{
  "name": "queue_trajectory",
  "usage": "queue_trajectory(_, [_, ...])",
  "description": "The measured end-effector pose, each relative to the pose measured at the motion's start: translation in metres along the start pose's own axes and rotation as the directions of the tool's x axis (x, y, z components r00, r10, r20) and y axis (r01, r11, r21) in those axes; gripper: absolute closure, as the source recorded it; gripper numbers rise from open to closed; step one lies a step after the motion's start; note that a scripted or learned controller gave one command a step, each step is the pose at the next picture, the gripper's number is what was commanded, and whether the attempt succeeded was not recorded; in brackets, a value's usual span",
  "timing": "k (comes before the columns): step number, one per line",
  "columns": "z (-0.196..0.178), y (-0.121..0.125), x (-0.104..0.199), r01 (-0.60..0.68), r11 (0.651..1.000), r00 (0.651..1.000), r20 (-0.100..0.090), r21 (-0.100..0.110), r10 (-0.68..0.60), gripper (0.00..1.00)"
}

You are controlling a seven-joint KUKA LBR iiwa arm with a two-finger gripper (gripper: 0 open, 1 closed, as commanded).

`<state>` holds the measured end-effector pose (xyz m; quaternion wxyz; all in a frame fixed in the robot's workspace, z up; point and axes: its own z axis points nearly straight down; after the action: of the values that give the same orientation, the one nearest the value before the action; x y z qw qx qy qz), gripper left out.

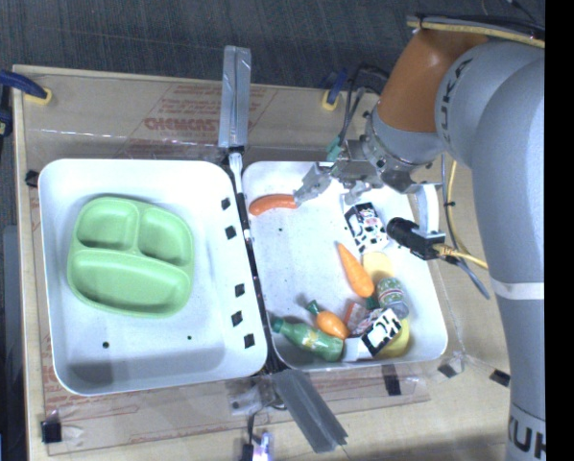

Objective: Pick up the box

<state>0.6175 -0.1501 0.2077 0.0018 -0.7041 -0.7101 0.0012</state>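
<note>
Two white bins side by side; left bin [57, 353] holds a green tray [131, 254]. Right bin [297, 257] holds a sausage [273, 203] near its top-left corner, a carrot [355, 270] mid-bin, a green bottle [309, 339] at the bottom edge, and more toy food in the bottom-right corner. The box [366, 225], black-and-white patterned, lies in the upper right of the right bin, just above the carrot. Gripper [349, 176] hangs over that bin's top edge, just above the box; whether it's clenched or released can't be told.
</note>
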Motion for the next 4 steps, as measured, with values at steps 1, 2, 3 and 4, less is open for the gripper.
queue_trajectory(1, [0.117,-0.027,-0.059,-0.313,0.95,0.95,0.0,0.001,0.313,0.0])
queue_trajectory(2, [0.107,-0.026,-0.058,-0.308,0.951,0.951,-0.002,0.003,0.308,1.0])
queue_trajectory(3, [0.116,-0.024,-0.027,0.275,0.961,0.961,0.0,0.0,-0.275,1.0])
queue_trajectory(4, [0.116,-0.091,-0.06,0.402,0.916,0.916,0.002,-0.002,-0.402,1.0])
